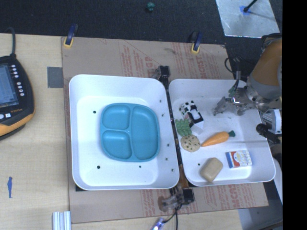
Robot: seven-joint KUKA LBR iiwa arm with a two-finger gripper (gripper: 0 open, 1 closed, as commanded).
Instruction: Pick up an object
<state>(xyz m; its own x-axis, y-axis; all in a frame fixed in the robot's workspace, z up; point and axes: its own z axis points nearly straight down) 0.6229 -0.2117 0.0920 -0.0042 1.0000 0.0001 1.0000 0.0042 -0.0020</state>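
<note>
So: two bins (76, 128), one blue divided plate (129, 131) in the far one. Gripper (229, 105) fingers spread, nothing between them. Below-left of it: one cow toy (192, 113), one green piece (183, 126), cookie (190, 142), carrot (217, 138), bread roll (211, 169), small carton (238, 158). Arm cut off at the frame edge; green piece hard to identify.

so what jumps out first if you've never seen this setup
The blue divided plate alone in the left bin. Then the right bin with its clutter: an orange carrot, a cookie, a small carton. The gripper hangs over that bin's upper part.
</note>
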